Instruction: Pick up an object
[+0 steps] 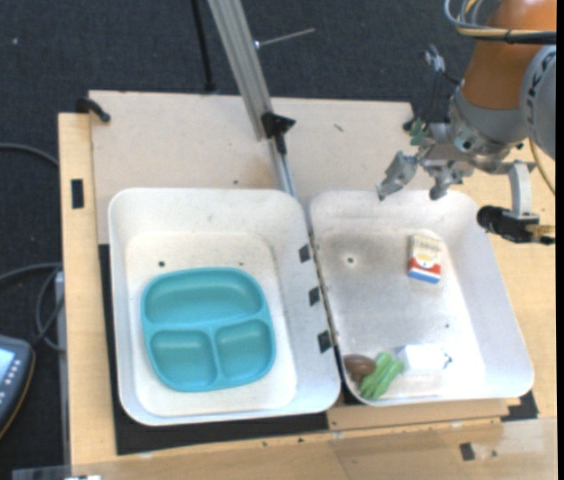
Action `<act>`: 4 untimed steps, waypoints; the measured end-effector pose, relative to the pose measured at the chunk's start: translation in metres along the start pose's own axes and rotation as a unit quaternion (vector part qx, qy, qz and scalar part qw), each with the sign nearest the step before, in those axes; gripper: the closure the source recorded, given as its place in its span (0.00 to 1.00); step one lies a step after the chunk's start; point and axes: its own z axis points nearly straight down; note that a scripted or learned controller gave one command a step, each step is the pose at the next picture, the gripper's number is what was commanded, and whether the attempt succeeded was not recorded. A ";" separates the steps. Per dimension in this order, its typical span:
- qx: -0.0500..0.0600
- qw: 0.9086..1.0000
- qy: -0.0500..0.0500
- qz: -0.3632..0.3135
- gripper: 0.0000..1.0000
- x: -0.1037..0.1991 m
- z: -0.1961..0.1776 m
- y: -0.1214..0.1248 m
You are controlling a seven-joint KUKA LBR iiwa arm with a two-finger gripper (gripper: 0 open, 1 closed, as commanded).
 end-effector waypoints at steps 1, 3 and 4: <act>-0.002 1.000 -0.001 0.004 0.00 -0.044 0.136 -0.040; -0.009 1.000 -0.001 0.005 1.00 -0.064 0.125 -0.037; -0.010 1.000 -0.002 0.007 1.00 -0.066 0.114 -0.037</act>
